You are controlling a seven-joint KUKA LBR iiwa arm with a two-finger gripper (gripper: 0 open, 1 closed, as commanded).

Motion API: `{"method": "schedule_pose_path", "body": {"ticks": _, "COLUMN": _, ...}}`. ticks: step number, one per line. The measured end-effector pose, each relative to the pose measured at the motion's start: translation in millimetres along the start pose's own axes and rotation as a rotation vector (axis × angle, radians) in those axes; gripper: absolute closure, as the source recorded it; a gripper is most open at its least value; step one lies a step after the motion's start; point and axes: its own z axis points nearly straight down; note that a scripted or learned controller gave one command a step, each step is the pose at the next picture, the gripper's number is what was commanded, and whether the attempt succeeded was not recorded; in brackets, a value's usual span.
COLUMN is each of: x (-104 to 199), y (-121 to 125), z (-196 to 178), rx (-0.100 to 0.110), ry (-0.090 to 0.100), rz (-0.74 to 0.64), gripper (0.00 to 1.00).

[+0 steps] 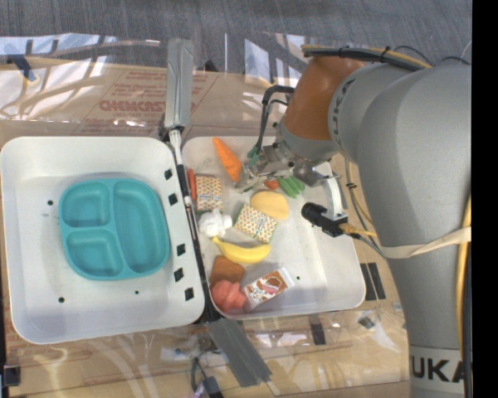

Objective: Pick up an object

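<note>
- 2 shallow white bins sit side by side on the bench: the left bin (17, 247) and the right bin (336, 272).
- Left bin contents: 1 teal divided tray (114, 228) with 3 compartments, lying flat near the bin's middle.
- Right bin contents, upper area: 1 orange carrot (227, 159), tilted, near the upper-left corner; 1 green item (292, 186), partly hidden by the arm's wrist.
- Right bin contents, middle area: 1 yellow lemon-shaped item (270, 204); 1 checkered packet (255, 222) touching the lemon-shaped item's lower-left side; 1 small printed box (207, 193) along the left wall; 1 white item (213, 223) just below that box.
- Right bin contents, lower area: 1 banana (241, 251) just below the checkered packet; 1 brown item (227, 269); 1 pink item (229, 295); 1 red-and-white wrapper (267, 287) beside the pink item.
- Arm position: the grey arm with its orange band (315, 98) reaches in over the upper part of the right bin.
- Gripper (261, 169) position: low over the bin floor, between the carrot and the green item, just above the lemon-shaped item.
- Gripper state: cannot be determined; no object is visibly grasped.
</note>
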Motion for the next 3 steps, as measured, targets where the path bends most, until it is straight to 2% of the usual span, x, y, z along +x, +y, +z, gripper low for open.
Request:
{"method": "schedule_pose_path", "body": {"ticks": 1, "x": 0.0, "y": 0.0, "z": 0.0, "rx": 0.0, "ry": 0.0, "rz": 0.0, "gripper": 0.0}}
{"method": "schedule_pose_path", "body": {"ticks": 2, "x": 5.1, "y": -58.0, "z": 10.4, "rx": 0.0, "ry": 0.002, "rz": -0.244, "gripper": 0.0}}
{"method": "schedule_pose_path", "body": {"ticks": 3, "x": -18.3, "y": -12.8, "z": 8.9, "rx": -0.003, "ry": 0.0, "rz": -0.274, "gripper": 0.0}}
